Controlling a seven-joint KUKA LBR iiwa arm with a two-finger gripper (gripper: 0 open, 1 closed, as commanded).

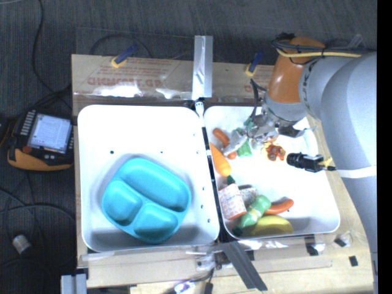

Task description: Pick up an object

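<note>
My gripper (260, 127) hangs low over the far part of the right bin (318, 182), below the orange wrist band. Right under it lie a green and white toy (240, 144) and a small red piece (220, 136); whether it touches either I cannot tell. A small orange ring-shaped thing (273, 152) sits just to its right. An orange carrot (219, 160) lies along the bin's left wall. Toward the front are a small bottle with a red label (231, 201), a green piece (254, 210), a red chili (279, 206) and a yellow banana (271, 226).
The left bin (98, 127) holds a blue divided plate (146, 199) at its front. A metal post (203, 66) stands behind the divider between the bins. The grey arm (349, 115) covers the right bin's far right corner.
</note>
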